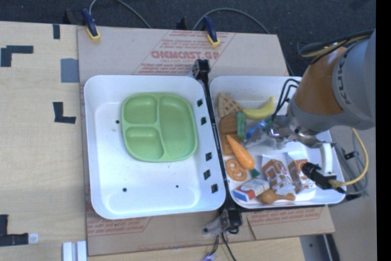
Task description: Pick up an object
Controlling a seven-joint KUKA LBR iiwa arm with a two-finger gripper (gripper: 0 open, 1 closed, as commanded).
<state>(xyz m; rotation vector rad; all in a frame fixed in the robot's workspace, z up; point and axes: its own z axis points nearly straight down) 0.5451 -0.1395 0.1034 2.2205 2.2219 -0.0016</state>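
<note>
The grey arm with the orange band [330,91] reaches in over the right shallow white bin [278,80]. Its two-finger gripper [276,130] hangs low near the middle of that bin, close to the toys. I cannot tell how the gripper is set; the arm hides it.

The things to pick all sit in the right bin. A yellow plastic banana [259,109] lies near the far edge. A long orange plastic carrot [240,152] lies by the left wall. A round orange pretzel toy [234,169] sits just below it. A small white and blue carton [245,193] and a brown drumstick toy [273,195] rest near the front edge. The left white bin [98,131] holds a green plastic plate with three parts [159,126].

The toys are packed tight and touch each other. I think the gripper could land between two toys and push them apart. It could also pinch an edge, and the toy may slip out when lifted.
</note>
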